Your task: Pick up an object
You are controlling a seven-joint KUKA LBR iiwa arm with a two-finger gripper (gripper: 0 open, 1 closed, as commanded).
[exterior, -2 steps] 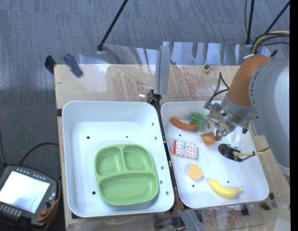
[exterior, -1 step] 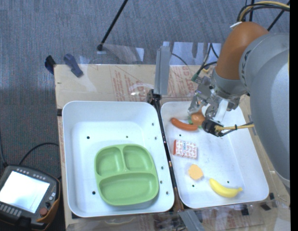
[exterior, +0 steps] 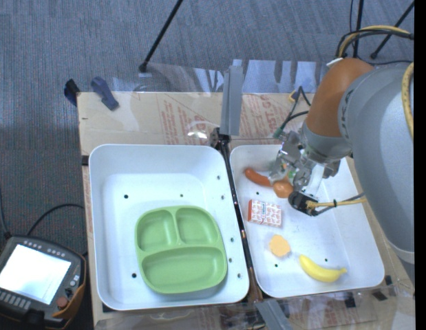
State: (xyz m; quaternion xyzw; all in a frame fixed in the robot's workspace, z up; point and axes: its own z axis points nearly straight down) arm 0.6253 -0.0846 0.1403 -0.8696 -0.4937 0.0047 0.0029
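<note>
Tool (exterior: 290, 179): low in the right bin (exterior: 360, 249), at its upper left part, directly over the orange-red sausage-shaped item (exterior: 257, 177) and a small orange piece (exterior: 283, 188) beside it. State of the tool: cannot tell; the wrist and cabling cover the working end.
Arm (exterior: 350, 108): reaches in from the right, orange band above the wrist, bent steeply down into the bin.
Task's thing: judged to be the sausage-shaped item or the orange piece next to it, both lying on the bin floor at the tool; which of the two is the target cannot be told.
Progress: approach appears done; a grasp is not confirmed and nothing is seen lifted clear of the floor. Closing, lifting and holding are judged to remain.
Count, right bin: one sausage-shaped item, one small orange piece, one red-patterned packet (exterior: 265, 212), one orange round item (exterior: 279, 245), one banana (exterior: 321, 269); five in all.
Count, left bin (exterior: 106, 177): one green divided plate (exterior: 180, 250) with three compartments.
Bins: two, side by side on the table (exterior: 130, 119).
</note>
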